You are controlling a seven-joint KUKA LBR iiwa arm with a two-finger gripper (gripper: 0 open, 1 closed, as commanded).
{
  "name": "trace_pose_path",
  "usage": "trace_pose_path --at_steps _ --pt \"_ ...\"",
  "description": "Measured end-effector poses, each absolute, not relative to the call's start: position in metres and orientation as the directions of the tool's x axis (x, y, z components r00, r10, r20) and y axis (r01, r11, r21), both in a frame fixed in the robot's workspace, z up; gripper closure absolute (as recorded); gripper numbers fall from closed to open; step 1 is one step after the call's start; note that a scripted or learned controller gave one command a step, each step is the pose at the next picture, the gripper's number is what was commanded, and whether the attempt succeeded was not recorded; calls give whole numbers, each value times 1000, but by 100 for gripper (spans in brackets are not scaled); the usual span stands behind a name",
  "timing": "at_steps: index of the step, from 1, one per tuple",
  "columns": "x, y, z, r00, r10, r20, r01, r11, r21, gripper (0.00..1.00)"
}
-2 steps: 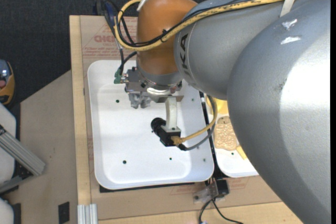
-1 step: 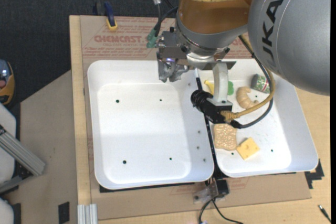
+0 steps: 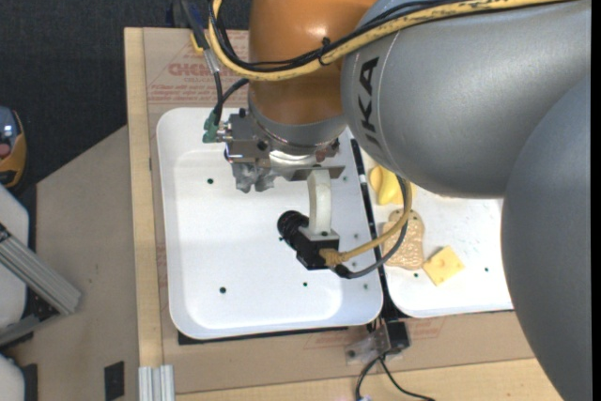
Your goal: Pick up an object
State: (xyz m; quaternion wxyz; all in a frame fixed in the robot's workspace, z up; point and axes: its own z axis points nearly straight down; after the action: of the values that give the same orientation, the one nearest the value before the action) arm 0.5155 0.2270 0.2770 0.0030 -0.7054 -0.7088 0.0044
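Observation:
My gripper (image 3: 249, 176) hangs low over the far left part of the left white bin (image 3: 235, 282), under the orange band of the arm. I see nothing held in it. The objects lie in the right bin (image 3: 470, 296): a yellow cheese-like wedge (image 3: 441, 266), a tan speckled piece (image 3: 409, 246) beside it, and a pale yellow item (image 3: 385, 185) further back, partly hidden by the arm.
The big grey arm covers most of the right bin and the far side of both bins. The bins sit on a cardboard-topped bench (image 3: 146, 202). A wall divides the two bins just right of the gripper.

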Motion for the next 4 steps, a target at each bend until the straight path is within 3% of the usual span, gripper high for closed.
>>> trace_pose_path --at_steps 1,2,3,4 --pt "477 224 246 0 1000 -2 1000 0 -9 100" --pt "479 224 263 0 1000 1 1000 0 2 100" --pt "481 214 401 -1 1000 8 1000 1 16 100" --pt "479 215 403 -3 1000 0 1000 3 3 100"
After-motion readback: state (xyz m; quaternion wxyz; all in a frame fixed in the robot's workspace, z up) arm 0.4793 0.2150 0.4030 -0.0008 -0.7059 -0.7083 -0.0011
